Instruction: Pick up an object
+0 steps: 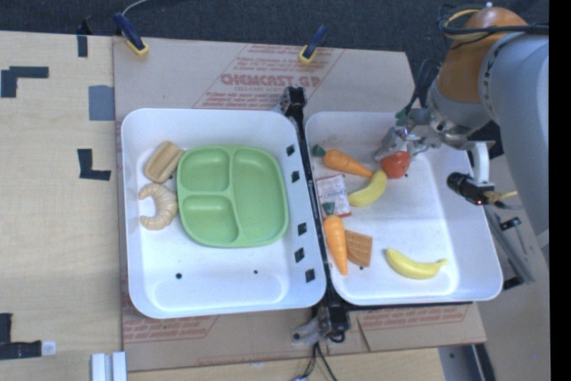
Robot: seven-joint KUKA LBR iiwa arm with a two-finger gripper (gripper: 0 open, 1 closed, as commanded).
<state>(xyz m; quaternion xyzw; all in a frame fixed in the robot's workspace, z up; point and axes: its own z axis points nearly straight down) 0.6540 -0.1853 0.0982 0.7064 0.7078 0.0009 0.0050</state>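
The left bin [143, 281] holds a green tray [234, 196], croissant [159, 208] and bread [164, 161]. The right bin [464, 272] holds carrots, bananas and a tomato [395, 163], gripped by the hand [397, 154].

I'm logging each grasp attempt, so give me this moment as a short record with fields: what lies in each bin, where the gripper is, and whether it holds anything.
left bin: green tray, croissant, biscuit
right bin: two carrots, two bananas, tomato, packet, cracker
gripper: over the right bin's upper part, right at the tomato
hold: cannot tell; the fingers are not clear enough to judge
arm: reaches in from the right
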